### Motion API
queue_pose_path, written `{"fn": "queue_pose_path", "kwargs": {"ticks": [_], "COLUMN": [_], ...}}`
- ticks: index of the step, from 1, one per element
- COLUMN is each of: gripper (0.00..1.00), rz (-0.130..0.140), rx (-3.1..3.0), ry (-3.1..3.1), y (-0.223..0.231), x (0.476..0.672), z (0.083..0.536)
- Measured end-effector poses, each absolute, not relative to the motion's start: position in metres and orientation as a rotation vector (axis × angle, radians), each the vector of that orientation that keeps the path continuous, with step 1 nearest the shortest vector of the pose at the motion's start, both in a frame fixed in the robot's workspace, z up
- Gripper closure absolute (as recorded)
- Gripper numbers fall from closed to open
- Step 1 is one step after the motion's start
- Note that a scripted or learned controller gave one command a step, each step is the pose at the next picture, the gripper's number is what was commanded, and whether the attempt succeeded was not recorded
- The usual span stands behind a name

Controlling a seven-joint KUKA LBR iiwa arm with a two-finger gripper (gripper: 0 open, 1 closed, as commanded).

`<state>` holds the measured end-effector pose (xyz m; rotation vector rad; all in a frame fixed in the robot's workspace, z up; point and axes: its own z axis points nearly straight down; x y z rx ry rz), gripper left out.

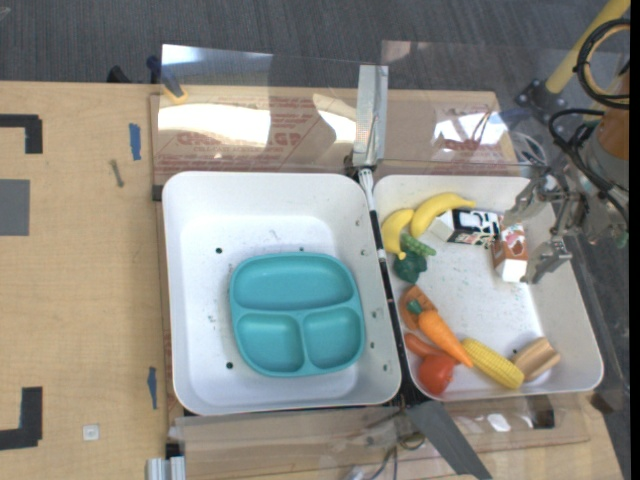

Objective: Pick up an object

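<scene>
Hiding partly behind gripper (537, 236): carton (511, 251)

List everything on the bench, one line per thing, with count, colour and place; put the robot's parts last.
Bins: two, white, side by side on the bench.
Divided plate: one, teal, three compartments, in the left bin.
Bananas: two, yellow, far left corner of the right bin.
Broccoli: one, green, just below the bananas.
Carrot: one, orange, left side of the right bin.
Tomato: one, red, near left corner of the right bin.
Corn cob: one, yellow, near edge of the right bin.
Wooden block: one, tan, beside the corn cob.
Small carton: one, black and white, beside the bananas.
Gripper: one, metal, over the right bin's far right part.
</scene>
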<state>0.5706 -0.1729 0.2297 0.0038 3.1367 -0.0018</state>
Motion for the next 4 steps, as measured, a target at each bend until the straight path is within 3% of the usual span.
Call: {"fn": "queue_pose_path", "kwargs": {"ticks": [1,2,3,4], "gripper": [0.00,0.00,0.00,0.00], "rz": [-0.003,0.001,0.002,-0.003], "rx": [0.008,0.125,0.115,0.298], "ry": [3.132,3.129,3.130,3.112], "y": [-0.196,-0.158,-0.101,-0.100], "x": [0.501,0.609,0.544,0.508], "z": [0.089,0.088,0.089,0.090]}}
